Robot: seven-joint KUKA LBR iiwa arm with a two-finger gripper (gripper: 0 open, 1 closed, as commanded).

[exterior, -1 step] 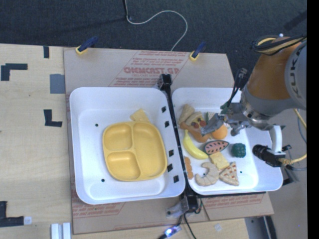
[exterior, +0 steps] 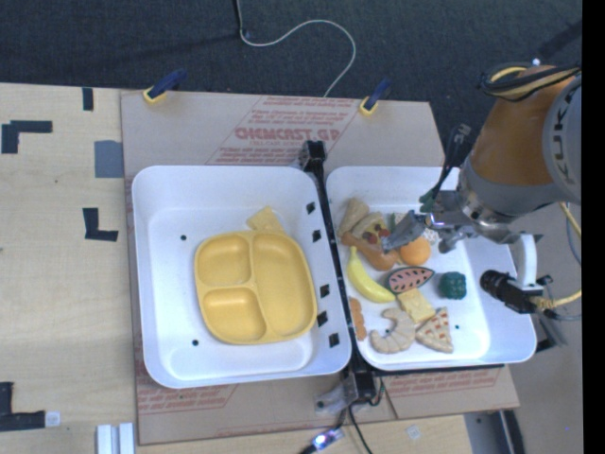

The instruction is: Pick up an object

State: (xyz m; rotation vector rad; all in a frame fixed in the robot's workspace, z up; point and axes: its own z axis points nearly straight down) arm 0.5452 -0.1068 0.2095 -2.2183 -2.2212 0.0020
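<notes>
While gripper (exterior: 408,235) hovers w/ fingers spread, orange ball (exterior: 414,252) sits just below.

Both white bins (exterior: 151,253) look like smooth, slightly glossy plastic; the yellow divided tray (exterior: 253,287) is matt plastic. Beneath lies printed brown cardboard (exterior: 189,126) on a pale wood-grain bench (exterior: 57,282), dark carpet (exterior: 113,17) beyond
</notes>
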